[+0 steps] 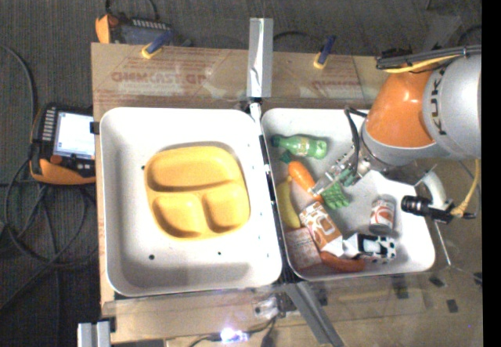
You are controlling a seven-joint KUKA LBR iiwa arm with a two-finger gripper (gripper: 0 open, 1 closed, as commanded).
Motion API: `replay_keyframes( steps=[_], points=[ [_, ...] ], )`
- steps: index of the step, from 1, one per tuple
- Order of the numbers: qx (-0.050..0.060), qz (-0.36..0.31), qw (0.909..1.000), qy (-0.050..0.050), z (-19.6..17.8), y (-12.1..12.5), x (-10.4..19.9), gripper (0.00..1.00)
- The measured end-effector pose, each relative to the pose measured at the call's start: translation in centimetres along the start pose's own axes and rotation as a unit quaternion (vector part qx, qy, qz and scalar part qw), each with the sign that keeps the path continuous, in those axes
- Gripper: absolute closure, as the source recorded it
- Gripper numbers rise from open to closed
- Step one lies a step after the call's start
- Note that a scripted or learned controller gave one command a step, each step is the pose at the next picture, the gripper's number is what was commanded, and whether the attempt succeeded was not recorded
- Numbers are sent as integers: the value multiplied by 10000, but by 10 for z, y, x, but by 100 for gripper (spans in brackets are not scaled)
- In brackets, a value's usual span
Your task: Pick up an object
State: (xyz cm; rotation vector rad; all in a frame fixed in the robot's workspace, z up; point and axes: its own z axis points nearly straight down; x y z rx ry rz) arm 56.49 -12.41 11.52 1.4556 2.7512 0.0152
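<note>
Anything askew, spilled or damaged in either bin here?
Nothing spilled or visibly broken. The right bin is a jumble: bottle, carrot, banana and carton lie on their sides, some overlapping. The yellow tray sits flat.

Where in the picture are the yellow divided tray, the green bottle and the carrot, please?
yellow divided tray [200, 190]: camera view, on its central ridge.
green bottle [304, 147]: camera view, on its body.
carrot [300, 176]: camera view, on its orange middle.

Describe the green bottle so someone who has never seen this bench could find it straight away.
Start at the right bin, the one crowded with items. Look to its far end, near the divider between the bins: the green bottle lies on its side there, just above the orange carrot. It is the only bright green, glossy bottle shape.
</note>
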Motion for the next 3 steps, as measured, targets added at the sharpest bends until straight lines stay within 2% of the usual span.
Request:
replay_keyframes(
  steps=[1,2,3],
  points=[
    [6,0,10000,5,1,0,0,0],
    [84,495,9987,69,27,31,-23,0],
    [58,494,9988,35,16,33,-25,100]
  ],
)
